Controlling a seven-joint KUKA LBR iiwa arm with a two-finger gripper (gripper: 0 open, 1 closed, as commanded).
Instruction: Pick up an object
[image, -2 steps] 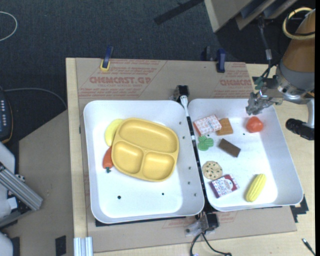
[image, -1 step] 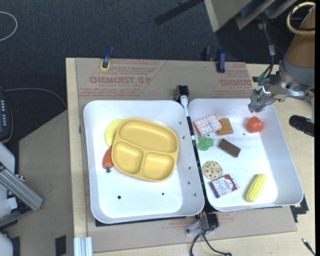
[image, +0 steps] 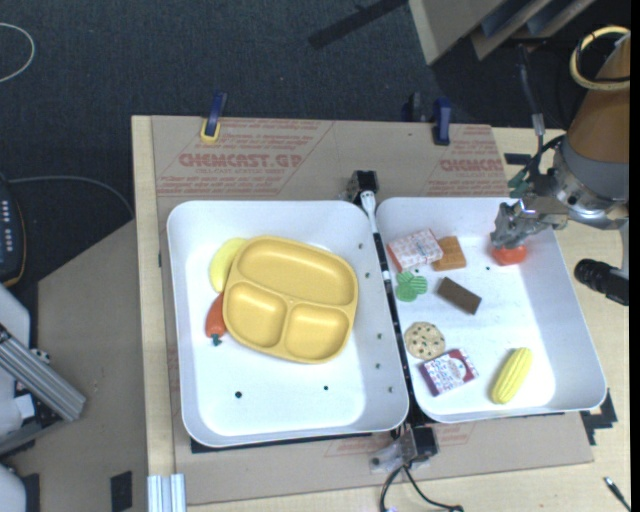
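My gripper (image: 511, 235) hangs low over the far right part of the right bin (image: 560, 300), directly above a small red-orange object (image: 510, 254) that it touches or nearly touches. Elsewhere in that bin lie a pink-and-white packet (image: 414, 247), an orange cracker (image: 449, 253), a green toy (image: 410, 288), a brown chocolate bar (image: 459, 295), a chocolate-chip cookie (image: 425, 340), a red packet (image: 447, 372) and a yellow corn cob (image: 511, 375).
The left bin (image: 190, 300) bears a yellow divided plate (image: 290, 298) with a yellow piece (image: 224, 262) and an orange carrot (image: 216, 318) tucked at its left side. Clamps (image: 211, 125) grip the cardboard at the back.
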